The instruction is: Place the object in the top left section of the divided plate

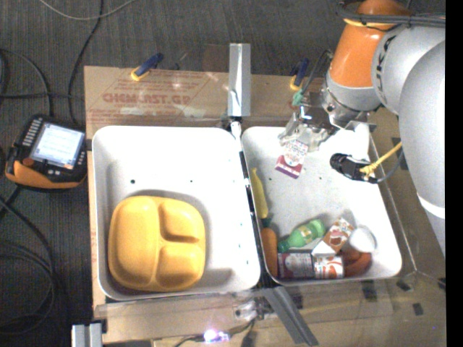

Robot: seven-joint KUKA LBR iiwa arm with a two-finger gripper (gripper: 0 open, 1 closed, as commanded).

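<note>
A yellow divided plate (157,243) lies in the front part of the left bin (116,147); its top left section (136,219) holds nothing. My gripper (302,137) hangs over the back of the right bin (325,194). A small white and maroon packet (289,160) dangles from its fingertips, pinched at its top edge, so the gripper is shut on it. The packet is far to the right of the plate, past the wall between the bins.
Along the right bin's front lie a green bottle (304,233), a red can (317,266), a small carton (338,234) and a white cup (362,238). A yellow item (258,192) and an orange one (269,248) lie against its left wall. A teach pendant (47,150) sits far left.
</note>
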